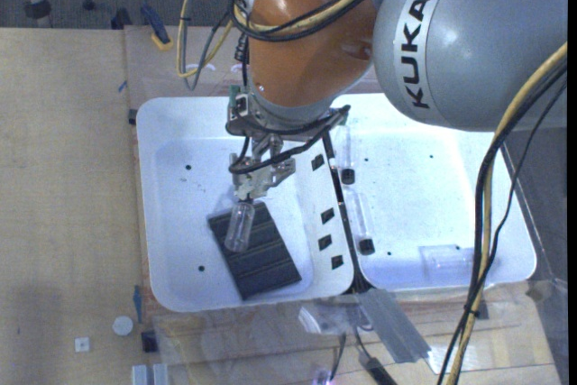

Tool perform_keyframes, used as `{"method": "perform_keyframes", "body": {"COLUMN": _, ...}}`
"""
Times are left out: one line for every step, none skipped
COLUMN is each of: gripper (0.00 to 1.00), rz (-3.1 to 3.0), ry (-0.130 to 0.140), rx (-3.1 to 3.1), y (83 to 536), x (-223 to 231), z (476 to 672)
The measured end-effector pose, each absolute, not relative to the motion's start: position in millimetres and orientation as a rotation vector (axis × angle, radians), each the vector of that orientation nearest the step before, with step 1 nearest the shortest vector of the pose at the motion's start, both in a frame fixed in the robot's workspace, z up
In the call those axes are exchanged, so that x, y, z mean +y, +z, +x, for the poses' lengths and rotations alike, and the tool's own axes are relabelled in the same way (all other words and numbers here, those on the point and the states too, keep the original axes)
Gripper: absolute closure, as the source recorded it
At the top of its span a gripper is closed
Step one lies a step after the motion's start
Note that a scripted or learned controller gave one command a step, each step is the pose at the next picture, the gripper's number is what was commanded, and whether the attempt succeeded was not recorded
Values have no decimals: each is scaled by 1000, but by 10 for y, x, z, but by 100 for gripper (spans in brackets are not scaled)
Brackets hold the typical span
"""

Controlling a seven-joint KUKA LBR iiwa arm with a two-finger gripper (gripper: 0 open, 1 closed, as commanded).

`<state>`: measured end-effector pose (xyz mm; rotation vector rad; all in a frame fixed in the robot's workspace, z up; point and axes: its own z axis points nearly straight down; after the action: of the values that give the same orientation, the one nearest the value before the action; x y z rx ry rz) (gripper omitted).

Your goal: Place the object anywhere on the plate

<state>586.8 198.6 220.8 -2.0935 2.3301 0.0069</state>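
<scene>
Over the left bin [171, 194], gripper [242, 225] pinching a clear tube [239, 228] just above the dark ridged plate [257, 255]. Best lowered gently, released only once resting flat.

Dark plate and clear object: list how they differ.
The dark plate is opaque, nearly black; the clear object is see-through. The plate is a broad ribbed rectangle lying flat; the object is small and narrow. The object overlaps the plate's far left corner, just below the claw. Both are in the left bin.
</scene>
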Motion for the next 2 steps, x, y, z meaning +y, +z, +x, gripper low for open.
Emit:
{"method": "perform_keyframes", "body": {"gripper": 100, "rz": -2497, "ry": 1, "rx": 1892, "y": 2490, "x": 2148, "z": 6669}}
{"method": "perform_keyframes", "body": {"gripper": 100, "rz": -2755, "ry": 3, "rx": 1497, "y": 2355, "x": 2257, "z": 6665}}
